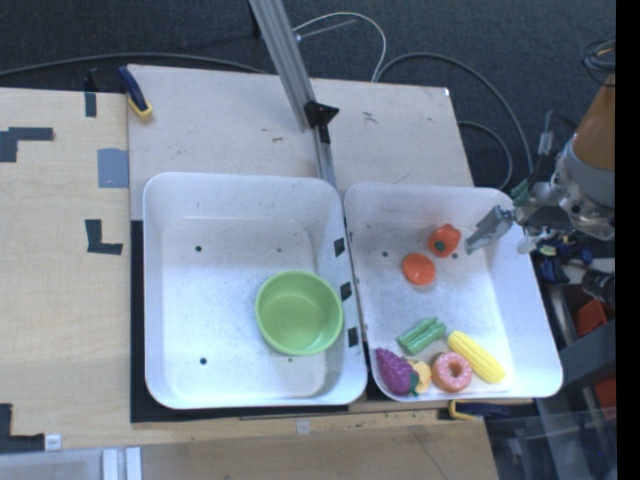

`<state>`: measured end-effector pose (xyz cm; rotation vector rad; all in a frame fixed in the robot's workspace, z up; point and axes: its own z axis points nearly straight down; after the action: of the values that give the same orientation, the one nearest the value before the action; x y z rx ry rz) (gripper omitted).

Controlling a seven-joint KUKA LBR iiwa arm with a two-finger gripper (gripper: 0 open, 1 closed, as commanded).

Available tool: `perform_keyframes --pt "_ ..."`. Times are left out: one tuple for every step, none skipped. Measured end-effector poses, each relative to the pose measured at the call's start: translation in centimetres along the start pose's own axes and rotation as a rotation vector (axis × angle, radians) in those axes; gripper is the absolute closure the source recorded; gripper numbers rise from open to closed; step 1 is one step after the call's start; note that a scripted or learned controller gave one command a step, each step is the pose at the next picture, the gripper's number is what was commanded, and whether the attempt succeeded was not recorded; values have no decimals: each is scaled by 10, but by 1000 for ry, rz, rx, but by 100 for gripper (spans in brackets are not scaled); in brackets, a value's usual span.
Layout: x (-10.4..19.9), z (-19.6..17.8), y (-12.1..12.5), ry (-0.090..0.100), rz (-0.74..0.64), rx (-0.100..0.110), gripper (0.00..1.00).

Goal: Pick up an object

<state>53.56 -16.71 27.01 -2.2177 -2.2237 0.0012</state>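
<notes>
My gripper point(508, 236) hovers over the right rim of the right bin point(520, 298), open, with nothing between its fingers. One grey finger point(489, 230) points down-left toward a red-orange toy fruit with a green stem point(443, 239), which lies just to its left, apart from it. A round orange toy point(419, 269) sits slightly lower left of that. At the bin's near edge lie a green bean pod point(421, 334), a yellow corn cob point(476, 356), a pink donut point(452, 371) and purple grapes point(396, 371).
The left bin point(180, 228) holds a green bowl point(298, 312) near its right wall. A grey metal pole point(290, 53) slants down to the divider between the bins. Cables loop on the bench behind the right bin.
</notes>
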Motion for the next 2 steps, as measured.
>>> perform_keyframes --pt "0 0 0 0 0 0 0" --pt "9 50 3 1 1 5 0"
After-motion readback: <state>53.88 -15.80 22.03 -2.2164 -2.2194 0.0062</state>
